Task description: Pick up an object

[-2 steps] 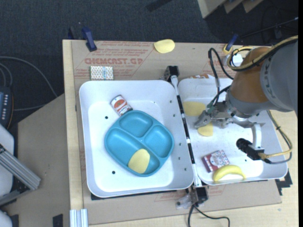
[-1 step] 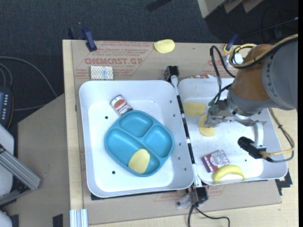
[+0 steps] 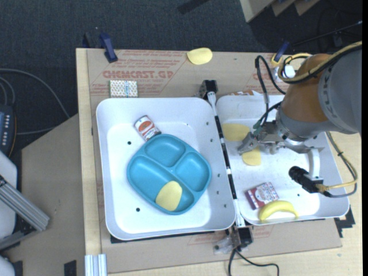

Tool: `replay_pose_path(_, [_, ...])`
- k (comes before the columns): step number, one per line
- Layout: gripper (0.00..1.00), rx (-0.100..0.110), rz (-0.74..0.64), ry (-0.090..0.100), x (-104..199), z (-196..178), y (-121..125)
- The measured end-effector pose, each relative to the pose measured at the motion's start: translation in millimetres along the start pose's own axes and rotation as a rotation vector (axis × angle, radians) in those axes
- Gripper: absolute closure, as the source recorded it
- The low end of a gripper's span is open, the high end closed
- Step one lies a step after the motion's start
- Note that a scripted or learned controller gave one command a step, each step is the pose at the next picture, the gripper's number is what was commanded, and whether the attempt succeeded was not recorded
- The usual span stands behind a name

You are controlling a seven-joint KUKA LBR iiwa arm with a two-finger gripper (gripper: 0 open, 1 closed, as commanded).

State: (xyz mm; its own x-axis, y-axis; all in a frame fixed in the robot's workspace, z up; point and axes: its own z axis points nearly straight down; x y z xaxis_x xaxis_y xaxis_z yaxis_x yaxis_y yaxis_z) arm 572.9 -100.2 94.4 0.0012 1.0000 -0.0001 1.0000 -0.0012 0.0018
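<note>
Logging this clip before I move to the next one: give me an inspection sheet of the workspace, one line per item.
Surface: brown bench bearing left bin and right bin side by side.
Job's things: blue tray in left bin with a yellow piece in one compartment; small can beside it. Right bin: yellow lumps, red packet, banana.
Clutter: yellow item and patterned packet on the bench outside the bins.
Gripper: gripper low over the right bin, near the lumps; nothing seen between its fingers.
Cables: black cables along the arm.
Surroundings: dark carpet.
</note>
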Motion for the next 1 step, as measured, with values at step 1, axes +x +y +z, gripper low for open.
replay_pose_path(1, [0.00, 0.000, -0.001, 0.000, -8.9, 10.0, 4.1])
